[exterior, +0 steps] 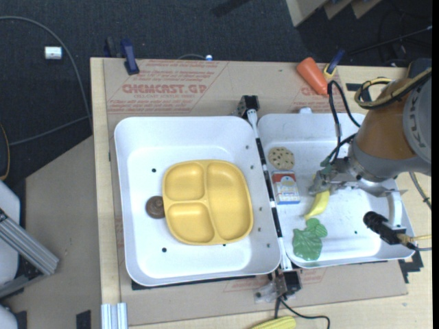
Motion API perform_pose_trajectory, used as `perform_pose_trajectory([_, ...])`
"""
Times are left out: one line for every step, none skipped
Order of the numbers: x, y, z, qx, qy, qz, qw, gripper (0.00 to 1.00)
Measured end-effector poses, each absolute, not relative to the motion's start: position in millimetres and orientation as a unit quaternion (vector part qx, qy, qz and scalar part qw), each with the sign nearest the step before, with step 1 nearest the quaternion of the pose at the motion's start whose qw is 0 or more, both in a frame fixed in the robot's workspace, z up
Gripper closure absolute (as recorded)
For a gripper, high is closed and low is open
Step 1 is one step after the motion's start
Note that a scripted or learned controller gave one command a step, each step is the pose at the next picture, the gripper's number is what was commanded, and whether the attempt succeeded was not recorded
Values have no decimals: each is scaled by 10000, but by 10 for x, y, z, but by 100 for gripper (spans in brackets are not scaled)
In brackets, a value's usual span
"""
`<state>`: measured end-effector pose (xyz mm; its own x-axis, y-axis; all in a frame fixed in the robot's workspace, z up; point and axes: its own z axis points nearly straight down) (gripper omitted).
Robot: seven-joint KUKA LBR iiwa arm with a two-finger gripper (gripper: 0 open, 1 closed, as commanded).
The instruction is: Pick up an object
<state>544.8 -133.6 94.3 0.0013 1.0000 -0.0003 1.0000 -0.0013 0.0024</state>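
Tool (325, 186) is low inside the right bin (357, 130), about mid-bin, on the arm (391, 132) reaching in from the right. Cannot tell if the tool is released or clenched; its tip is too small and dark to read. Banana (317, 205) lies right at the tool's near side, top end touching or just under the tip, tilted with its lower end toward the near left. Cannot tell whether it is actually gripped.

Just left of the tool is a small red and white packet (285, 186) against the bin's left wall. Cookie (280, 157) is beyond the packet, far-left part of the same bin. Green leafy toy (309, 240) sits near the banana, at the bin's near-left corner, apart from the banana.

Left bin (137, 139) holds a yellow divided plate (207, 201) in the middle. A brown round piece (154, 207) touches the plate's left edge, partly tucked under it.

Both bins sit on the table (103, 184), which has red print along the far side. Orange object (312, 75) is on the far table edge beyond the right bin; blue clamp (128, 55) is at the far left corner.
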Motion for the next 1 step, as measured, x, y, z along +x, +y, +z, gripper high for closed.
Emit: perform_pose_trajectory([5474,-587,1848,7066,7076,4,0,100])
